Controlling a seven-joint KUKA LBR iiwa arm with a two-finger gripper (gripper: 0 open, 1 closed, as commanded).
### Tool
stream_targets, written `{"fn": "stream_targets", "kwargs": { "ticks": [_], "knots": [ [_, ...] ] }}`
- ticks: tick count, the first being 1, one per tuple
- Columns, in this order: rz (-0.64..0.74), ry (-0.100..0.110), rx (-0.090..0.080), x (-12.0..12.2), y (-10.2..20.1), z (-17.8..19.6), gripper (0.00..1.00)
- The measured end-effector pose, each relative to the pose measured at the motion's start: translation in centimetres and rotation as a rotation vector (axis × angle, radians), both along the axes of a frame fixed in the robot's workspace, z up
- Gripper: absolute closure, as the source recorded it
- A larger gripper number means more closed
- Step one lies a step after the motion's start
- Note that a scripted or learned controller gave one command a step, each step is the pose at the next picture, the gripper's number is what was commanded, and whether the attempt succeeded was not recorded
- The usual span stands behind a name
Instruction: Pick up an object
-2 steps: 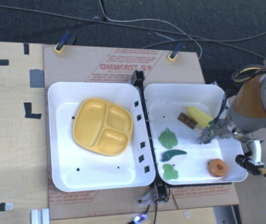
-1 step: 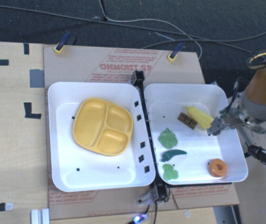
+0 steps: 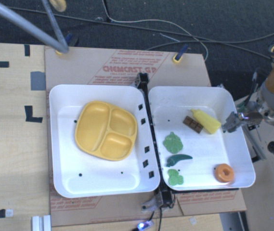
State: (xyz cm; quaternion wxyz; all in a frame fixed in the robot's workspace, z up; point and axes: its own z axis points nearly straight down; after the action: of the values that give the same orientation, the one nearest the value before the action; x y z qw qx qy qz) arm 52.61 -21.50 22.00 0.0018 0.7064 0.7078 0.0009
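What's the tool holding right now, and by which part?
Nothing that can be seen. The tool sits at the right bin's right rim, apart from the yellow piece and with nothing between its tips.

a robotics lab: two white bins (image 3: 59,143) clipped together on a cardboard sheet (image 3: 127,64) over a wooden bench (image 3: 11,143), loose cables (image 3: 189,35) on dark carpet, toy food for test objects.
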Motion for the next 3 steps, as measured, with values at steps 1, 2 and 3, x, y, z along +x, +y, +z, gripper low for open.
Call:
{"fn": "stream_targets", "kwargs": {
  "ticks": [1,2,3],
  "knots": [
    [-0.001,0.005,0.0,0.0,0.0,-0.7,1.0],
    [0.005,0.004,0.002,2.5,4.8,-1.1,1.0],
    [0.004,0.005,0.003,3.4,9.2,-1.0,1.0]
  ]
}}
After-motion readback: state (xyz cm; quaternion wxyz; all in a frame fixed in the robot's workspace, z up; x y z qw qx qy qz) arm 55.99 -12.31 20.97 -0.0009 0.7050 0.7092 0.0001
